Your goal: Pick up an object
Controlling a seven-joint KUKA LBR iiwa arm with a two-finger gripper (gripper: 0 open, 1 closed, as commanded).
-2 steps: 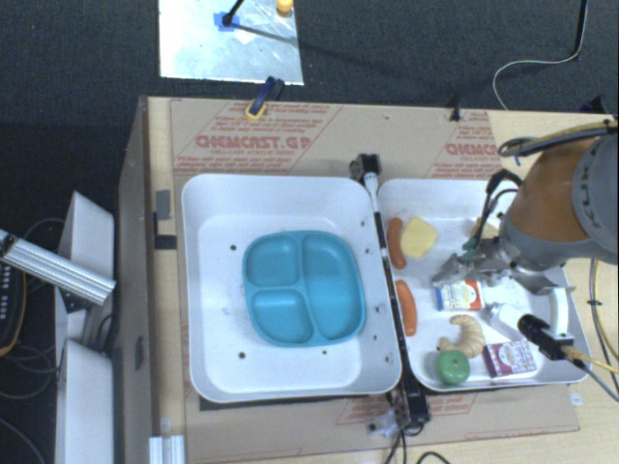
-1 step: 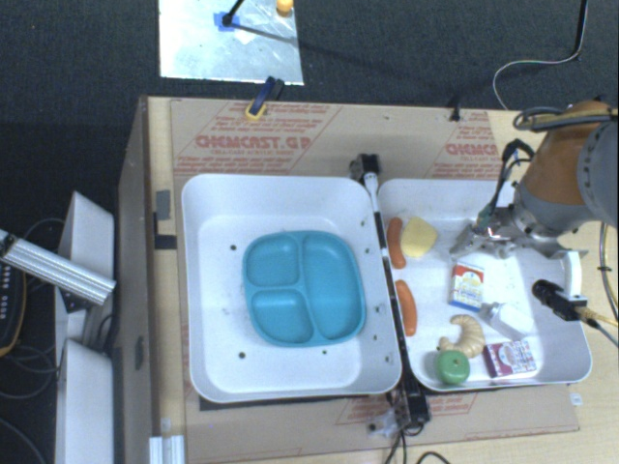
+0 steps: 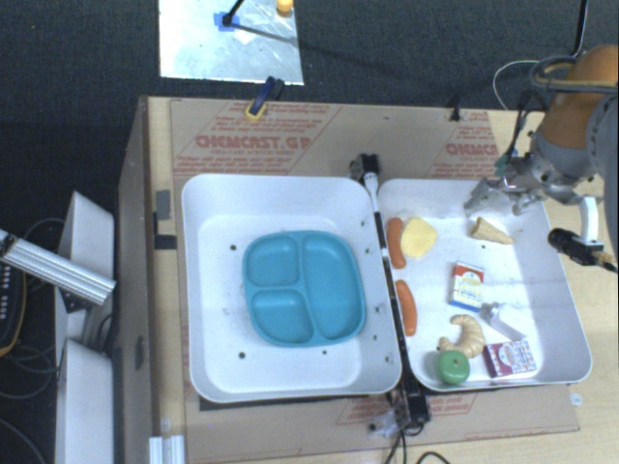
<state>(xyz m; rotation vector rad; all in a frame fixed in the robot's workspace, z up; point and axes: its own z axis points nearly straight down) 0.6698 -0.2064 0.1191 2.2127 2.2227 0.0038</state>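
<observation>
Several food items crowd the right bin (image 3: 556, 288), so the gripper (image 3: 508, 193) hovers above its far corner, jaws spread, holding nothing.

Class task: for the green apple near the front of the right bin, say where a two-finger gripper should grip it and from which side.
Grip the green apple across its round middle, coming straight down from above. The croissant crowds it behind and the bin wall is near in front, so close the fingers left-right.

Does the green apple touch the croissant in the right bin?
Touching. In the camera view, the croissant's lower end meets the top of the green apple, with no white bin floor showing between them.
</observation>
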